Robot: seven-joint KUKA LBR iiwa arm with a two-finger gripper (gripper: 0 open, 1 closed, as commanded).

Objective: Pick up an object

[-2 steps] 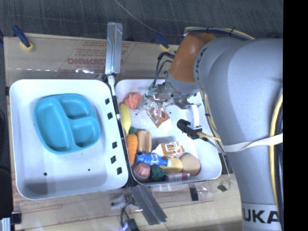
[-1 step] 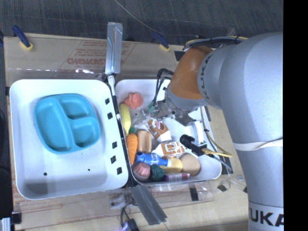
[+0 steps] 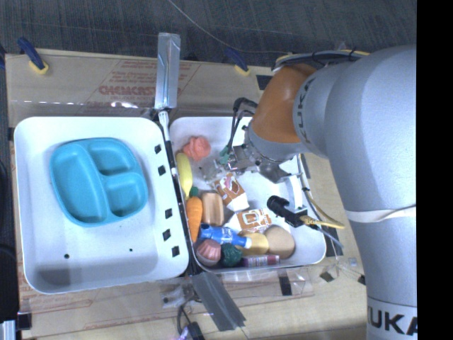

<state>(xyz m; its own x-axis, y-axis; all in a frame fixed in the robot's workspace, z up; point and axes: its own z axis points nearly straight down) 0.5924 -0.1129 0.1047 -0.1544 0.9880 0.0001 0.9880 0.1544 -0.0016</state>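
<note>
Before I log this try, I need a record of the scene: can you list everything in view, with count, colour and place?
bins: 2, white, side by side on the bench
tray: 1, blue, three compartments, in the left bin
clamps: 2, blue with yellow, on the bench's far edge
pink food: 1, pink, far end of the right bin
banana: 1, yellow, along the right bin's left wall
carrot: 1, orange, below the banana
bread roll: 1, tan, beside the carrot
bottle: 1, blue with a yellow end, near end of the right bin
arm: 1, grey with an orange band, from the right
tool: 1, over the right bin's far half
</note>
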